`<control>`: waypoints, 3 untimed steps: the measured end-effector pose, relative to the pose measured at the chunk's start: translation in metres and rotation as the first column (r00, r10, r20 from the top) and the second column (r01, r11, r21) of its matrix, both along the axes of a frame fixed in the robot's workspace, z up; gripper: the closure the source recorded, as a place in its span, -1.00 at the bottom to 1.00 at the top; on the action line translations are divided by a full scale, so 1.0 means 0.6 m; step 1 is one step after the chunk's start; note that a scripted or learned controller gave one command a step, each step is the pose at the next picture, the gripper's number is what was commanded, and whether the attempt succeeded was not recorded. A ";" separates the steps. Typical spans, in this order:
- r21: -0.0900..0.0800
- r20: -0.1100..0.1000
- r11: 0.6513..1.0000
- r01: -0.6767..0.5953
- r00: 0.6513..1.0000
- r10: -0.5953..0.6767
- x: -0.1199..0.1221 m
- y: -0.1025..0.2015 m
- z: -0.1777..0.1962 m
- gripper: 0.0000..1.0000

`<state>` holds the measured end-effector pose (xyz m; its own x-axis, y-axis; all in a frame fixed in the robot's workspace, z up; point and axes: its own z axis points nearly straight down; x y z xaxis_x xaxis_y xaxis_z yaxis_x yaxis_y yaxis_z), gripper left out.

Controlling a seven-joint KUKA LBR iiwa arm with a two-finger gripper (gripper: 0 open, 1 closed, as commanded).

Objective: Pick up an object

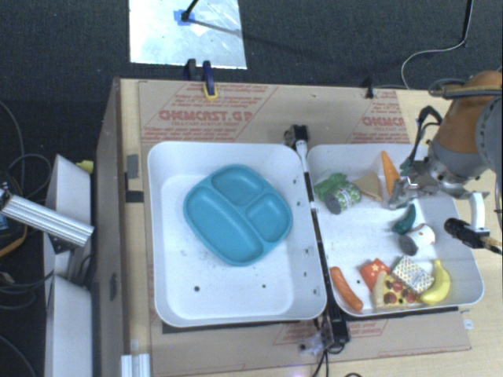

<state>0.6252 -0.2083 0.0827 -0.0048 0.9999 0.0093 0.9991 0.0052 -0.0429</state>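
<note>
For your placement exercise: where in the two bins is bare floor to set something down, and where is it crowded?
Free: left bin floor around the blue divided plate; right bin's middle, between green can and hot dog. Crowded: by banana, pizza slice, tool.

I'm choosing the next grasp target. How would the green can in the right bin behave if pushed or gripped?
The green can lies on its side, so a push would probably roll it. Its rounded, likely smooth wall may slip between fingers. It looks rigid and probably light, like the toy food nearby.

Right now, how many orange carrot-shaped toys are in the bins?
2. One orange toy carrot stands near the right bin's far wall beside the gripper; one orange-red toy carrot lies at that bin's near-left corner. Others may be hidden.
</note>
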 end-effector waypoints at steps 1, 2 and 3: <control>-0.011 0.045 1.000 0.002 0.999 -0.002 0.017 0.002 0.010 -1.00; -0.012 0.048 1.000 0.000 0.999 0.000 0.019 0.001 0.029 1.00; -0.008 0.050 1.000 -0.001 0.999 0.001 0.073 0.154 0.146 1.00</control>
